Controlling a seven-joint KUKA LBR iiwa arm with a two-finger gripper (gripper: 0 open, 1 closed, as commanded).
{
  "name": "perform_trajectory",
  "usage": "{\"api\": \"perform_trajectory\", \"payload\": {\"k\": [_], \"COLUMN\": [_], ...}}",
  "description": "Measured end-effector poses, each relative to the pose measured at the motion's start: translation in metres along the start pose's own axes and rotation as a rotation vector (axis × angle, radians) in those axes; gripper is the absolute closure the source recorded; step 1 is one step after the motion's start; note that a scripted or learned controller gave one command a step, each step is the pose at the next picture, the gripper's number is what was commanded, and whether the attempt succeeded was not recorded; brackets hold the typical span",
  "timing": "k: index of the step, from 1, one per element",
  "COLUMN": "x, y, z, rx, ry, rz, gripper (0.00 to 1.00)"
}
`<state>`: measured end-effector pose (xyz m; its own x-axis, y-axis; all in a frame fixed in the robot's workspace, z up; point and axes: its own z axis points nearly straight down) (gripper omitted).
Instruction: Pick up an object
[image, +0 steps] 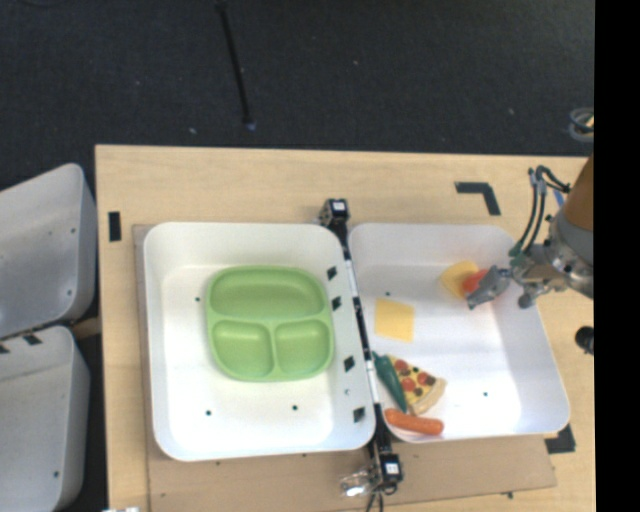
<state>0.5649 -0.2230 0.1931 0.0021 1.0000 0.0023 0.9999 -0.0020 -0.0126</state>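
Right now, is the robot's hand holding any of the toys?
It cannot be told. The hand is right at a yellow and orange toy in the right bin, but a grip isn't clear.

The arm (570, 235) reached in from the right edge, its orange band showing above the grey wrist, with cables looping beside it. The gripper (487, 288) pointed left and slightly down, held low; its finger spacing could not be made out.
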Motion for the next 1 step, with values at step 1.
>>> {"api": "perform_trajectory", "payload": {"k": [1], "x": [0.0004], "y": [0.0032], "z": [-0.0081], "rx": [-0.013], "ry": [-0.004], "rz": [-0.004], "gripper": [0.00]}}
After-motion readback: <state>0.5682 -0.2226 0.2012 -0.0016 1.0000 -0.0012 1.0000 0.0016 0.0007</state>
